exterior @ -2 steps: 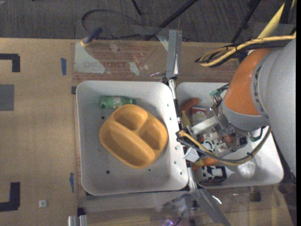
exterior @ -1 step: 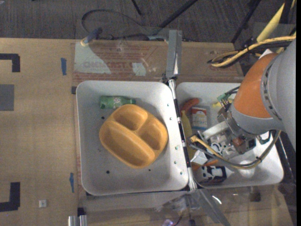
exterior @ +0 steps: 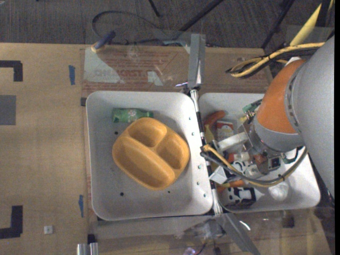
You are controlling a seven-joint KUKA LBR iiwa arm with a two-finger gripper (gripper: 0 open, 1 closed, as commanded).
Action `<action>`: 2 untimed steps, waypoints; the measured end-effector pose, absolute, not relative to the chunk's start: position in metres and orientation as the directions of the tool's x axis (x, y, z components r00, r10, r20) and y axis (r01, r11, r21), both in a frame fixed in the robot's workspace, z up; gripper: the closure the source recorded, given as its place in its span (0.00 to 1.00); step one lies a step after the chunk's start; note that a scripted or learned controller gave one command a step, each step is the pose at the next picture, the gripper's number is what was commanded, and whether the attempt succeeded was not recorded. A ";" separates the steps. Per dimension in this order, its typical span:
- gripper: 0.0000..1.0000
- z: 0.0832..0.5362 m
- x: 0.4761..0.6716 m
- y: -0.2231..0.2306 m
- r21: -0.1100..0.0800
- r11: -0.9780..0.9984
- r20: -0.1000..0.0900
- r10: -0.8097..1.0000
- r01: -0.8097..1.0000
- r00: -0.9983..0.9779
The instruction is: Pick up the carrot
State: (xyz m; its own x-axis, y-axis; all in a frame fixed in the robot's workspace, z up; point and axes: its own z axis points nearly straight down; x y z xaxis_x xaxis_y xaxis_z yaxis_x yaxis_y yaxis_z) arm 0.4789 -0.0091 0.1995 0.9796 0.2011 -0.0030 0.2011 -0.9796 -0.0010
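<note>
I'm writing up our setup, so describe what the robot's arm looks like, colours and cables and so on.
The arm is smooth, rounded and light grey, with a wide orange band above the wrist. A yellow-and-black cable runs along its top, and another yellow cable loops under the wrist by the tool, a cluttered grey block.

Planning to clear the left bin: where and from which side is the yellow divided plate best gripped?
Probably the yellow divided plate by its raised rim on the lower left edge, from straight above. It lies flat in the left bin, so only rim or dividers offer a lip. The green packet crowds the upper edge.
</note>
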 end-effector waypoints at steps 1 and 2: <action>1.00 0.209 0.479 -0.009 -0.001 -0.979 -0.005 0.203 0.203 0.979; 1.00 0.183 0.554 0.032 -0.001 -0.976 -0.002 0.217 0.217 0.976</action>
